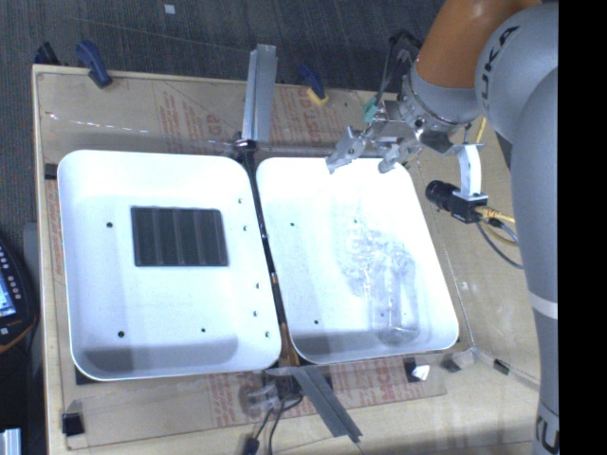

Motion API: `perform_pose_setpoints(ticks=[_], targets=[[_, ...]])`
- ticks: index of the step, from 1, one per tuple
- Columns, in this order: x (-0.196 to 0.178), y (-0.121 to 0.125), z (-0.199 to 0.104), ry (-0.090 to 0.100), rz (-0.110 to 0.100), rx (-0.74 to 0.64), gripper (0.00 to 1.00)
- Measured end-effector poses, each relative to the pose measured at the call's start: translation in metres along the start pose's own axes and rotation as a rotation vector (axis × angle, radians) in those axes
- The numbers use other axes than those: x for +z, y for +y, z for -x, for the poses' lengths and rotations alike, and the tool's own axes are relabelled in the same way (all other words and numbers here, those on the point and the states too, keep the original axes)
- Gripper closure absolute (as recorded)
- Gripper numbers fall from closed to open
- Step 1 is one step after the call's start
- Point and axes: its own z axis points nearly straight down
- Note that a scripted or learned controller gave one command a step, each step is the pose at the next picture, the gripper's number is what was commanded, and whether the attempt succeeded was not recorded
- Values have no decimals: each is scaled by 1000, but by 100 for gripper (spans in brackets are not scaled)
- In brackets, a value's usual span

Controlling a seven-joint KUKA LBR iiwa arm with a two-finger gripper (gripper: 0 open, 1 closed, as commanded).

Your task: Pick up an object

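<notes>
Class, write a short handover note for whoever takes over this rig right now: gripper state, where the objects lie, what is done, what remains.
Gripper: open, holding nothing, poised over the far edge of the right bin.
Objects: a clear plastic item, hard to make out, lies in the right bin toward its near right corner. A dark ridged rectangular block lies flat in the left bin.
Done: nothing picked up yet.
Left: choose an object, descend, close on it and lift. The clear item is probably the nearer target.
</notes>
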Motion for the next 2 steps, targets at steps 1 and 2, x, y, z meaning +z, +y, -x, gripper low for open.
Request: perform_pose_setpoints(ticks=[1,2], targets=[[82,-55,-117,0,-2,178,0],[81,-41,-63,0,2,225,0]])
